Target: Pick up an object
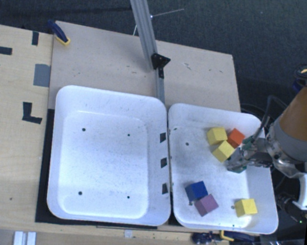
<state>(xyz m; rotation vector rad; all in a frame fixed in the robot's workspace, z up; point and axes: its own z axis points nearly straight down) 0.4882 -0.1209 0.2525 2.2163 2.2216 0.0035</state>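
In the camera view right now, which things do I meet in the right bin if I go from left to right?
Blue block → purple block → orange block → gripper → lone yellow block. The two yellow blocks near the orange one overlap the purple block's place, so I omit them.

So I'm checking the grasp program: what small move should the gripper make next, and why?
Probably a short descent. The gripper sits low in the right bin, right beside a yellow block, and no block is seen between its fingers.

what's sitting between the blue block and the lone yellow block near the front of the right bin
In the camera view, the purple block lies between the blue block and the lone yellow block, touching the blue one; bare bin floor separates it from the yellow.
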